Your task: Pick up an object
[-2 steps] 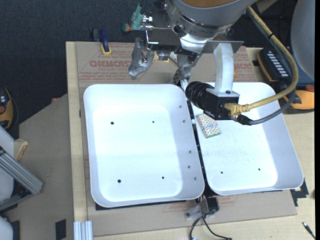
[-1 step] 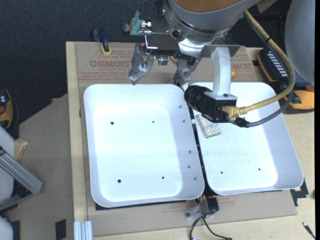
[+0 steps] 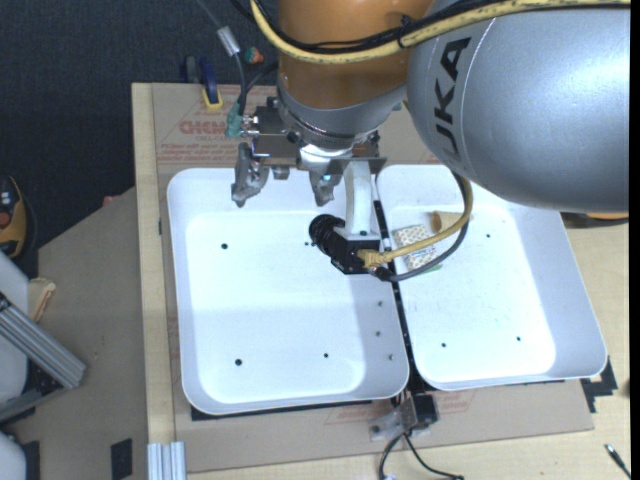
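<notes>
Connector [image 3: 412, 413], small, black and silver, at the near edge of the counter [image 3: 150, 268], with a black cable trailing off toward the viewer. Counter: flat tan board, rectangular, matte, with faint red print just beside the connector, too small to read.

Bins, two, shallow white plastic, glossy, rounded corners, side by side and touching along their inner rims. Left bin [image 3: 200, 348]: four small dark dots on its floor, one toward each corner. Right bin [image 3: 570, 318]: similar dots, two clear near the front, one at the far right.

Object, one: small flat packet [image 3: 413, 244], pale with a patterned printed face, text not legible. Lies in the right bin, toward its far left part, just beside the shared rim; partly crossed by a yellow cable loop [image 3: 455, 230] that hangs from the arm.

Black fitting [image 3: 335, 243] on the cable end, above the shared rim, near the packet.

Pincer [image 3: 283, 188]: two grey metal fingers, spread apart and released, nothing between them; hangs over the far edge of the left bin, apart from the packet.

Arm [image 3: 530, 78]: smooth grey casing lettered "UKA" in black, glossy orange band [image 3: 350, 8] above the wrist.

Red lettering on the counter's far strip, beginning "CHEM".

Blue-and-yellow clamp [image 3: 208, 80], one, at the far left corner.
</notes>
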Tool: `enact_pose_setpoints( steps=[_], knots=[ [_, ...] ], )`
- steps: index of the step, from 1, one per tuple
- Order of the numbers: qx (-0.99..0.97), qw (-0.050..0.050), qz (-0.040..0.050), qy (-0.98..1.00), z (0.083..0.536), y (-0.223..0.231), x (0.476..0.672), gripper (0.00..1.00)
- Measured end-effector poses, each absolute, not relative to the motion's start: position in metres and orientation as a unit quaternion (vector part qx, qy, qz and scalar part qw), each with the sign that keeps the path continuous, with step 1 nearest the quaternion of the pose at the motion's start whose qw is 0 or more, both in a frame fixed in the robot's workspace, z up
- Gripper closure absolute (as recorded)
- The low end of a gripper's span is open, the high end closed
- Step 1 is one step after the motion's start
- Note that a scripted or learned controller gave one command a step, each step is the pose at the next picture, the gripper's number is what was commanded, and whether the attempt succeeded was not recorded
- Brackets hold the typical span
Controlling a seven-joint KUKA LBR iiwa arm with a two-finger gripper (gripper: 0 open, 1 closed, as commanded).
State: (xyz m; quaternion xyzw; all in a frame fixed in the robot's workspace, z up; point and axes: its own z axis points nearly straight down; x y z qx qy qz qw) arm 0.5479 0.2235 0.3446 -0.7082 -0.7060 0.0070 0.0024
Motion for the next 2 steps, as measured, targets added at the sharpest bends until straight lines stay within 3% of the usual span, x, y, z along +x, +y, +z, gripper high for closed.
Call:
enact_pose_setpoints(
  steps=[1,2],
  knots=[
    [-0.707,-0.004,-0.0104,-0.708,0.547,0.224,0.546,0.00],
    [-0.709,-0.002,-0.0017,-0.705,0.533,0.223,0.671,0.00]
  ],
)
